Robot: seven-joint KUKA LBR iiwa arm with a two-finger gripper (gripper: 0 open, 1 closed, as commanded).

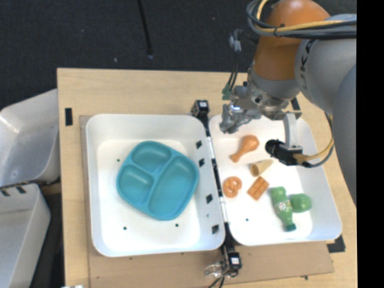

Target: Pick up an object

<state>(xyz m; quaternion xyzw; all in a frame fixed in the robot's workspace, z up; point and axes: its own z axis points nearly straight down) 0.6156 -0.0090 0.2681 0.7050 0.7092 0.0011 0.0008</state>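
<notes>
Camera view: end effector (231, 120) hangs over the right bin's (318, 218) far-left corner; finger state cannot be told. Just beside it, a toy drumstick (245, 147). Pretzel (231, 186), green bottle (283, 207) toward the worktop's near edge. Blue plate (158, 179) fills the left bin (99, 221).

Floor: dark, speckled carpet (120, 23) behind and beside the bench.
Bench: light wooden top (72, 95), square-edged, bearing two white bins (96, 233).
Left side: white plastic containers (24, 155) next to the bench.
Light: even, soft shadows.
</notes>
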